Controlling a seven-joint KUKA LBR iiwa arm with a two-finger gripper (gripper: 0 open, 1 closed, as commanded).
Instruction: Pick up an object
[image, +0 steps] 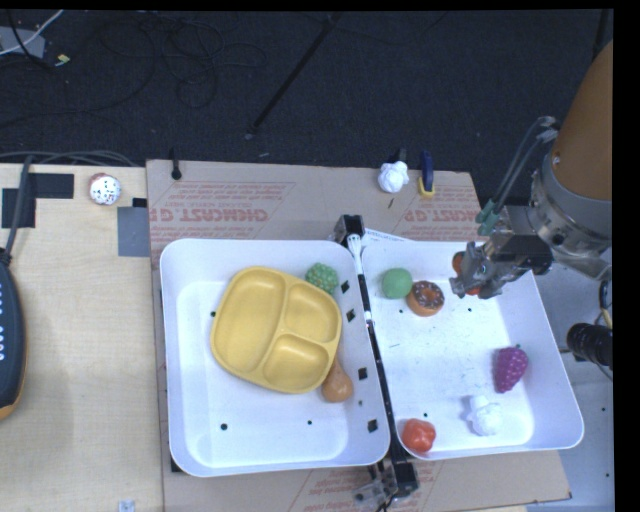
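My gripper (477, 277) hangs over the far side of the right bin (545, 330), just right of a chocolate-iced donut (427, 298) and a green ball (397, 283). A bit of orange-red (460, 263) shows at the gripper's left edge; I cannot tell whether it is held. Also in this bin are purple grapes (509, 368), a white lumpy item (484, 415) and a red-orange fruit (418, 435) at the near left corner.
The left bin (190, 400) holds a yellow divided plate (278, 328), a green knobbly item (322, 277) and an orange-brown item (337, 385). Beyond the bins lie a white item (393, 177), a blue-and-yellow item (427, 175) and a spotted ball (104, 189).
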